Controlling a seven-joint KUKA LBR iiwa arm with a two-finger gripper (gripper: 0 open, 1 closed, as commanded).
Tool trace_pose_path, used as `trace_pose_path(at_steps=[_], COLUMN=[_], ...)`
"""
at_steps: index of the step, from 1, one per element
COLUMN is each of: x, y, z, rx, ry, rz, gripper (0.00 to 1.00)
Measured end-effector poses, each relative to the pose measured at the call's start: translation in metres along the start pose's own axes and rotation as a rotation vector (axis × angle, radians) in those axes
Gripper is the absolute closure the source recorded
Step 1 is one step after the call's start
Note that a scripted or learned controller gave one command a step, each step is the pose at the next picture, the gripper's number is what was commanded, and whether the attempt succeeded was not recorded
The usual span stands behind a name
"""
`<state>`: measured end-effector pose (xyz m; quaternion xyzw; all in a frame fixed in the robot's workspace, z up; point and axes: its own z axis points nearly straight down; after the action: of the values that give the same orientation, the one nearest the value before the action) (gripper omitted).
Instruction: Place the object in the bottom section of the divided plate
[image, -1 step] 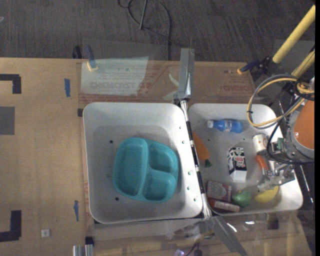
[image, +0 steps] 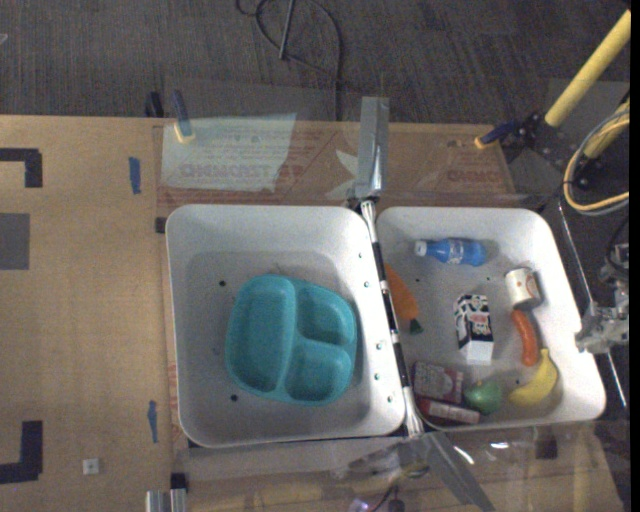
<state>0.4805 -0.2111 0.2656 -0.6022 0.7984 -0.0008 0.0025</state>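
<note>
Camera view has my gripper (image: 604, 331) at the right bin's (image: 560, 238) outer rim; how far open it is, I cannot tell. A banana (image: 537, 381) lies nearest it, and the teal divided plate (image: 290, 340) sits well apart.

Grey metal tool (image: 606, 330) at the far right edge, partly cropped, around mid-height of the view
</note>
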Motion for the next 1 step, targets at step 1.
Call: trace_pose_path(at_steps=[1], x=[-0.1542], y=[0.0448], z=[0.0813], rx=[-0.003], ry=[-0.001], rz=[0.087], gripper=[1.0])
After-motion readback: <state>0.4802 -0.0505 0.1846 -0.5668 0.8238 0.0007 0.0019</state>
